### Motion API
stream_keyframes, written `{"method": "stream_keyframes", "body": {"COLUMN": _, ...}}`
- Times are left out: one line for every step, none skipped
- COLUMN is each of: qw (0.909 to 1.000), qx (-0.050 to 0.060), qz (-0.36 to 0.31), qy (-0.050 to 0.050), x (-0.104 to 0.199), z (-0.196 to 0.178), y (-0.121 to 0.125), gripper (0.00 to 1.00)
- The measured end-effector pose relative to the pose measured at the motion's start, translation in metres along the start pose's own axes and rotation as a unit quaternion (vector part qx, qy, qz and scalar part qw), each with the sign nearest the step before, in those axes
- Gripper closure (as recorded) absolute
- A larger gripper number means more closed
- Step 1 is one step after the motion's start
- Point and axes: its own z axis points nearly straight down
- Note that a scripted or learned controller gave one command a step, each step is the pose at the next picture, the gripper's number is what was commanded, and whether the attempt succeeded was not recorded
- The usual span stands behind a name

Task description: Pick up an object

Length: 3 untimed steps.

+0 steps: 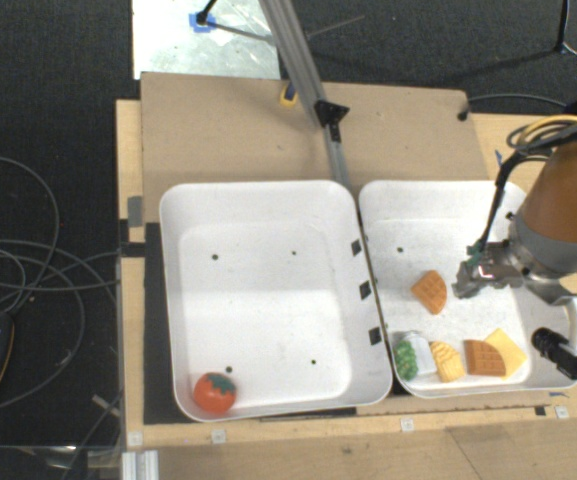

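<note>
Orange wedge (429,292) lay just left of your gripper (471,276) in the right bin (438,208); whether the gripper was open or closed, you couldn't tell.

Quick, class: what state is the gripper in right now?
Gripper: cannot be told; it sits over the right bin, beside the orange wedge.
</note>
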Motion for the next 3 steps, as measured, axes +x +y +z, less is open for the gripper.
{"method": "stream_keyframes", "body": {"qw": 1.0, "qx": 0.0, "qz": 0.0, "qy": 0.0, "x": -0.001, "z": -0.054, "y": 0.003, "gripper": 1.0}}
{"method": "stream_keyframes", "body": {"qw": 1.0, "qx": 0.0, "qz": 0.0, "qy": 0.0, "x": -0.001, "z": -0.097, "y": 0.005, "gripper": 1.0}}
{"method": "stream_keyframes", "body": {"qw": 1.0, "qx": 0.003, "qz": -0.003, "qy": 0.002, "x": 0.061, "z": -0.09, "y": 0.007, "gripper": 1.0}}
